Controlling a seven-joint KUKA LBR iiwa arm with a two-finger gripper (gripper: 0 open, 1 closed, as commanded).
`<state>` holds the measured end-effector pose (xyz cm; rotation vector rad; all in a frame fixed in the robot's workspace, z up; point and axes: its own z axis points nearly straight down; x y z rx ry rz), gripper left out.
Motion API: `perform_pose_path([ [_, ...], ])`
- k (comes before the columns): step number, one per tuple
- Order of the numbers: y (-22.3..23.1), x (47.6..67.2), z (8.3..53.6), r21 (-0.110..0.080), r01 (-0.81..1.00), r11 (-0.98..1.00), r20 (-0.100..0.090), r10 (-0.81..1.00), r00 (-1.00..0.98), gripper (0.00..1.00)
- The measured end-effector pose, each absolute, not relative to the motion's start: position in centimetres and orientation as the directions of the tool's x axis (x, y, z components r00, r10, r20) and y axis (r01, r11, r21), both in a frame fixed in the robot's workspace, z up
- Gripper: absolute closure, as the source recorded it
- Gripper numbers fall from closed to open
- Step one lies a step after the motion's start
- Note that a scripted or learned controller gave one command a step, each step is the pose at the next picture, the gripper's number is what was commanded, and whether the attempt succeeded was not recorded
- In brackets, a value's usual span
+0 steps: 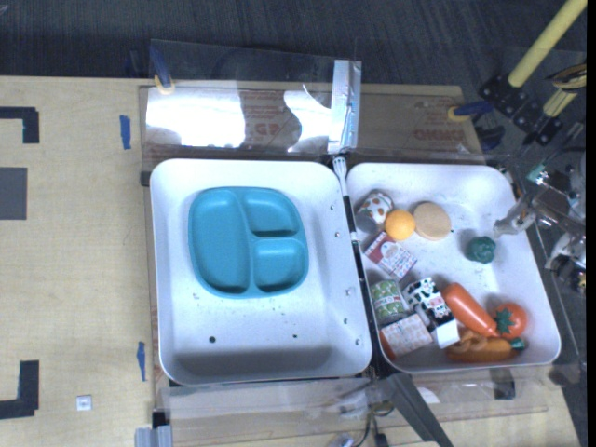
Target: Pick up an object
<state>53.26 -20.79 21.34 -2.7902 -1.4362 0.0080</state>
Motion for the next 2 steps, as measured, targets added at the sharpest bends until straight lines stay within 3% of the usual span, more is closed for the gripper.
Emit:
perform_pose_path([
  [1, -16.6, 54.0, 13.7, -0.012, 0.946, -0.323, 0.0, 0.946, 0.323, 0.0],
  [2, -19.5, 56.7, 19.3, -0.003, 0.815, -0.579, -0.003, 0.815, 0.579, 0.0],
])
